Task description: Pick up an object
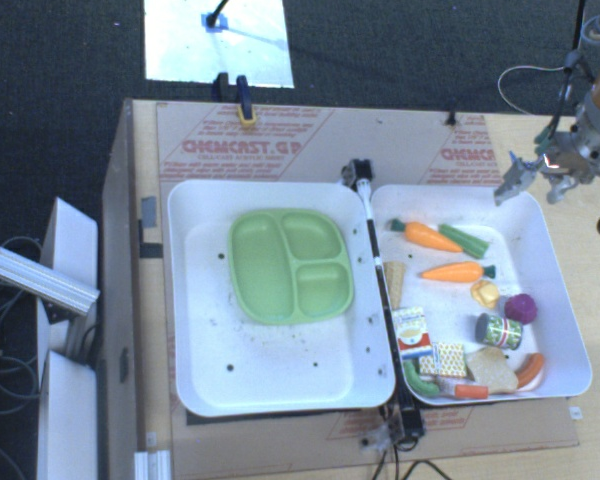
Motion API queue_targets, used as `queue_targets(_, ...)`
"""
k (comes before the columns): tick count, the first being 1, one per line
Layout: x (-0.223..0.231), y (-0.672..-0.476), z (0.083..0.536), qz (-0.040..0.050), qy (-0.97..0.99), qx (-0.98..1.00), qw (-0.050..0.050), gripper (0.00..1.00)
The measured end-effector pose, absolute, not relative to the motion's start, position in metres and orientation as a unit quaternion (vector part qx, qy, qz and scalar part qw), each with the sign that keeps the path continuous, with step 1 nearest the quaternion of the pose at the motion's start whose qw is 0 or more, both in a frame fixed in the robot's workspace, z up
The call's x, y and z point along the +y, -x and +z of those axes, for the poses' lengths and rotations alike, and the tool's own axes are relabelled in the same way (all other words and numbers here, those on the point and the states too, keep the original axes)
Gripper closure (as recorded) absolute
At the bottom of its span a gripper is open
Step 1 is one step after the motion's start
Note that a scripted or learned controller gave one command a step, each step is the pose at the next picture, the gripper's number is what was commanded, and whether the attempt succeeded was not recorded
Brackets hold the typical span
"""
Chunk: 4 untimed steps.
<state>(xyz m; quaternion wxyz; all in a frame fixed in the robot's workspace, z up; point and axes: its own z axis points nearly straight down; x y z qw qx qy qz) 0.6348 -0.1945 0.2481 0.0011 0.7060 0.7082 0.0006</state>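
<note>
Your pick candidates lie in the right bin (555, 268): two carrots (426, 234) (452, 272), a purple ball (521, 307), a small can (499, 330), a bread slice (492, 369) and a carton (411, 330), crowded toward the near edge. The far right corner of that bin is bare floor. The end effector (533, 178) hangs above the bin's far right rim, fingers spread, pinching nothing. The left bin (195, 298) carries a green divided tray (289, 265) with open margin on all sides. The brown sheet on the table (310, 138) reads "CHEMCAST GP".
</note>
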Motion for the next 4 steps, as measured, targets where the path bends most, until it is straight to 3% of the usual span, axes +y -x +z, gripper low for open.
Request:
queue_targets(1, -0.180, -0.608, 0.084, 0.0005, -0.707, 0.708, 0.001, 0.00)
queue_targets(2, -0.141, -0.521, 0.084, 0.0002, -0.707, 0.707, 0.000, 0.00)
queue_targets(3, -0.141, -0.522, 0.095, 0.0014, -0.707, 0.708, 0.001, 1.00)
queue_targets(4, -0.057, -0.488, 0.228, 0.0018, -0.706, 0.708, 0.001, 1.00)
